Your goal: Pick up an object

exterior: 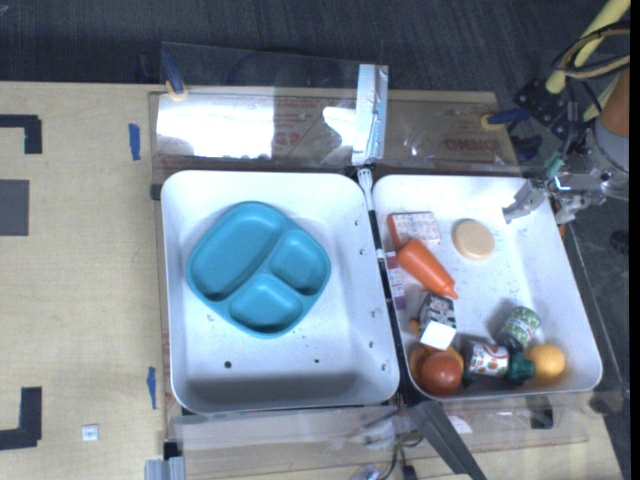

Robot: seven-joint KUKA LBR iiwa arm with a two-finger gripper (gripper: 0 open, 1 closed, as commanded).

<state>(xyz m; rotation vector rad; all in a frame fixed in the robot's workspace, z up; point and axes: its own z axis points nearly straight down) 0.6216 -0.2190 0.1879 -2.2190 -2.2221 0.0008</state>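
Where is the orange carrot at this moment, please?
The carrot lies in the right bin, near its left wall, slanting just below the small pink-and-white packet and left of the round tan disc.

- Arm (615,118): cut off by the right edge; only the wrist section is visible.
- Gripper (525,200): finger state too small to resolve.
- Small can (519,326) and bottle (492,361): label text illegible.
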